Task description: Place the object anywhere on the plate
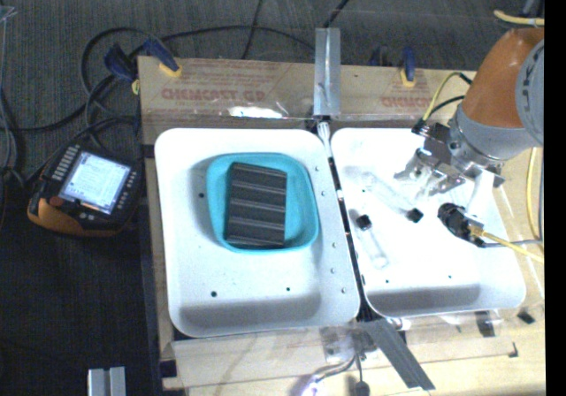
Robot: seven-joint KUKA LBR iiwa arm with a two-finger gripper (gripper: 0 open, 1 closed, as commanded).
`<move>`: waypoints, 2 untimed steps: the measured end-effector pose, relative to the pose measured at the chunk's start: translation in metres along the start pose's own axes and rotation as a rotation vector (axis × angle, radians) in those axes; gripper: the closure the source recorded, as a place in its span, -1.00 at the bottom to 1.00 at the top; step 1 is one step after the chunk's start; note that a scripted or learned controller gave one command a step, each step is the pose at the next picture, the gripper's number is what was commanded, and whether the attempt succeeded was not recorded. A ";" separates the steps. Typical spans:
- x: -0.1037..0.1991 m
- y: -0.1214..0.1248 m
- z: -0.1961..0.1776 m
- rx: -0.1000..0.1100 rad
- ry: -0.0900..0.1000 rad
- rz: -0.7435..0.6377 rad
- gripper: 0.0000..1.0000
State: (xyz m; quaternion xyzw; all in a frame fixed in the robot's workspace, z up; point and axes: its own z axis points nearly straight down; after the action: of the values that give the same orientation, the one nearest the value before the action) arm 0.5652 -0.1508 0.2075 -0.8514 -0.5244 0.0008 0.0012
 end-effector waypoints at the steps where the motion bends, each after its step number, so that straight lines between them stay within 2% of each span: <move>1: 0.000 0.000 0.000 0.000 0.000 0.000 -1.00; 2: -0.050 -0.037 0.067 0.002 -0.001 0.088 -1.00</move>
State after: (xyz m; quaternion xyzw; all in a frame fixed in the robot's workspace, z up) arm 0.5096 -0.1784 0.1405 -0.8736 -0.4867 0.0018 0.0017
